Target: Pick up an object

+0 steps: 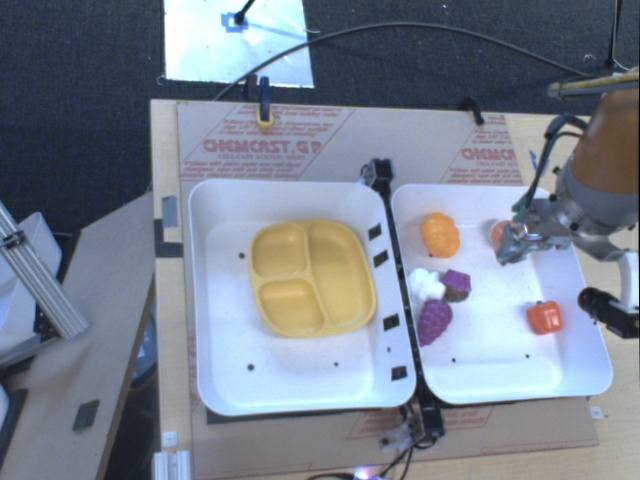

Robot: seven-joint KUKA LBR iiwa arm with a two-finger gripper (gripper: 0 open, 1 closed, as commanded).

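The right bin (500, 373) holds several small toy foods. An orange lumpy piece (440, 235) lies near its back left. A white piece (427, 285) touches a small dark purple piece (457, 284), with a purple grape-like bunch (434, 320) just in front of them. An orange-red pepper (544, 317) sits toward the right. My gripper (513, 244) hangs low over the bin's back right, right beside a small red-orange piece (497, 232) that is partly hidden by it. I cannot make out whether anything is held.
The left bin (230, 378) carries a yellow divided plate (310, 276). A black divider with clips (395, 288) runs between the bins. A black part (607, 309) juts in over the right bin's right rim. Cables cross the back of the bench.
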